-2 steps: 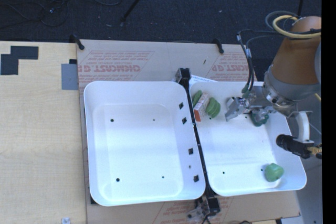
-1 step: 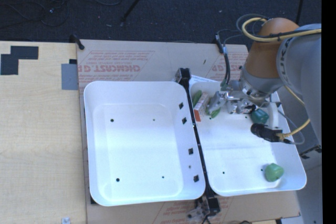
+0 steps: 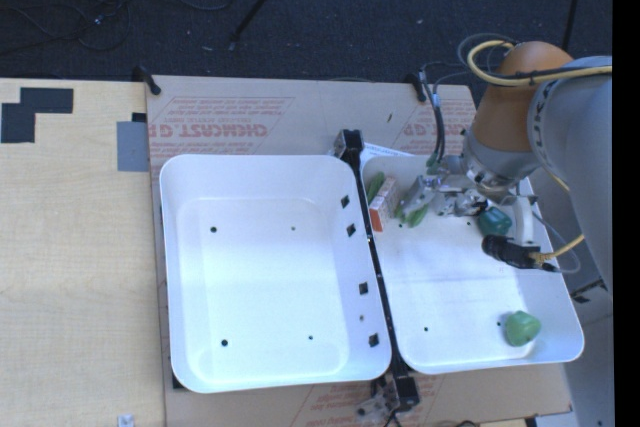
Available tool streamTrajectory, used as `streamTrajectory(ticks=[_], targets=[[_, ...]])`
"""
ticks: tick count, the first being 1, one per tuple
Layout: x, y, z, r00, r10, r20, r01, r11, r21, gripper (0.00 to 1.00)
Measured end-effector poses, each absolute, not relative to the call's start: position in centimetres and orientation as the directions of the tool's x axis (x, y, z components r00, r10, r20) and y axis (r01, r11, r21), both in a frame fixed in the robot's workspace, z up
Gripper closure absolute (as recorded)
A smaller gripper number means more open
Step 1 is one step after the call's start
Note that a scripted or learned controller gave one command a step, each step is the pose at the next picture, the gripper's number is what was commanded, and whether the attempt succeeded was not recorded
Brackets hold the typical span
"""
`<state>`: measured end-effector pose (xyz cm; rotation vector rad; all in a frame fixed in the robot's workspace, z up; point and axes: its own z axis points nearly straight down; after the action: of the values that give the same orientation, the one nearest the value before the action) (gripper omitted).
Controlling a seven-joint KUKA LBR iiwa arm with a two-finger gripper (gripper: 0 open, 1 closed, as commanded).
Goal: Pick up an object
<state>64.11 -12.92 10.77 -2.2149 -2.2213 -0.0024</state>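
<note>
Gripper [image 3: 425, 198] of mine sits low on a green thing [image 3: 411, 208]; whether it holds, I cannot tell. It may slip.

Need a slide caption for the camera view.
KUKA arm's gripper low in the right bin beside green items; a green lump lies apart.

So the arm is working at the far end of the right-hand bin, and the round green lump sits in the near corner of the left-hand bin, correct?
Not quite. The round green lump lies in the near corner of the right-hand white bin, not the left-hand one, as the camera view shows. The rest stands: the grey arm's gripper is at that bin's far end.
</note>
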Motion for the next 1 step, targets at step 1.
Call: streamTrajectory(ticks=[1], targets=[[64.23, -10.85, 8.74, -0.002, 1.000, -0.004, 1.000, 0.002, -0.008, 0.00]])
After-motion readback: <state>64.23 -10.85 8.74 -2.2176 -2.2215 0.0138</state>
